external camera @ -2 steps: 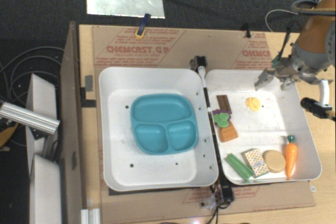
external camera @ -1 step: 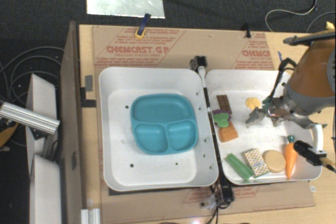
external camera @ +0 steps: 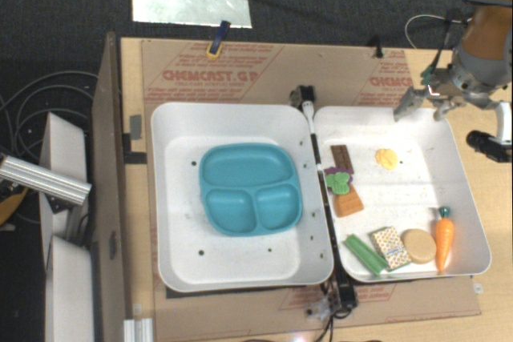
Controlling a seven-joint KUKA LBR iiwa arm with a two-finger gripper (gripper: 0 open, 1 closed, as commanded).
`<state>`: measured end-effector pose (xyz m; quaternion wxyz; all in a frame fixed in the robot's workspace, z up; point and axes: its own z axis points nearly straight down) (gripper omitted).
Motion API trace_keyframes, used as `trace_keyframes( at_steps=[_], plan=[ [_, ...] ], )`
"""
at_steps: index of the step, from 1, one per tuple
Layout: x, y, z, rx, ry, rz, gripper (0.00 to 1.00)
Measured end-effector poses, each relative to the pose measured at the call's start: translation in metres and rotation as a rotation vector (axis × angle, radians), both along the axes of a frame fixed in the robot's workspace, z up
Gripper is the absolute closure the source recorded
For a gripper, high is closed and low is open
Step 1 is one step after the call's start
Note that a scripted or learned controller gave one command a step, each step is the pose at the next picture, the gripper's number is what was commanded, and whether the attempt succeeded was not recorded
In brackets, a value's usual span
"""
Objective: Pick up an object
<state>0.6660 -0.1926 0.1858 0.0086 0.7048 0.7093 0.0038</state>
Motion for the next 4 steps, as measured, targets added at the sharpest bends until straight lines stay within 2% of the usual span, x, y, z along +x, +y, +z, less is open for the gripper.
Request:
trace_keyframes(
  at_steps=[1,2,3,4],
  plan=[
    [-0.031,0.111,-0.058,0.010,0.021,0.004,0.00],
    [-0.138,0.091,-0.095,0.008,-0.005,-0.012,0.00],
    [-0.054,0.053,-0.069,0.002,0.006,-0.002,0.00],
    [-0.079,0.102,-0.103,0.009,0.019,0.000,0.00]
  ],
)
